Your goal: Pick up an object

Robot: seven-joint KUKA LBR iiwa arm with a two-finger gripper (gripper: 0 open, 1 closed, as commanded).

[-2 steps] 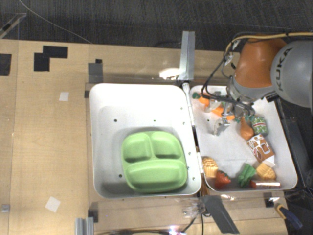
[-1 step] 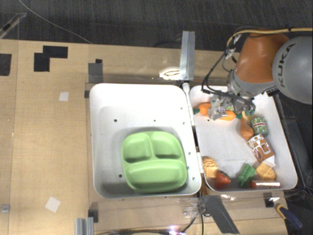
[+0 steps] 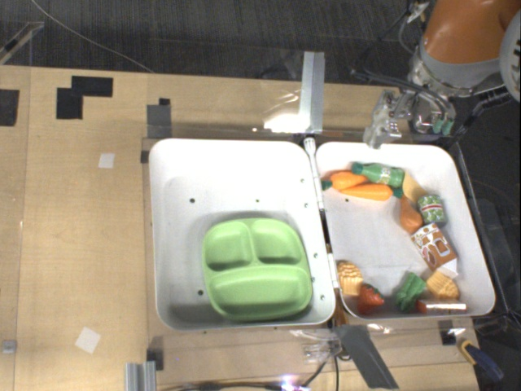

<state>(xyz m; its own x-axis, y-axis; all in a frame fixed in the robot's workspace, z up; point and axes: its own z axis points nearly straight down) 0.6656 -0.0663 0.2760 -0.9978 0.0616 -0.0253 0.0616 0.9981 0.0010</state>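
Observation:
The right bin [image 3: 370, 235] holds several toy foods. A green bottle [image 3: 379, 173] and an orange carrot [image 3: 364, 189] lie at its back. A green can [image 3: 431, 208] and a brown-and-white packet [image 3: 434, 246] lie along the right wall. A yellow piece [image 3: 444, 283], a green piece [image 3: 409, 288], a red piece [image 3: 370, 300] and a tan piece [image 3: 350, 277] sit along the front. My gripper [image 3: 415, 119] hangs over the bin's back rim, apart from all of them, below the orange band [image 3: 468, 15].
The left bin [image 3: 187, 177] holds a green divided tray [image 3: 256, 267] toward its front. A metal post [image 3: 313, 88] stands behind the seam between the bins. Wooden bench surface with black marks spreads to the left.

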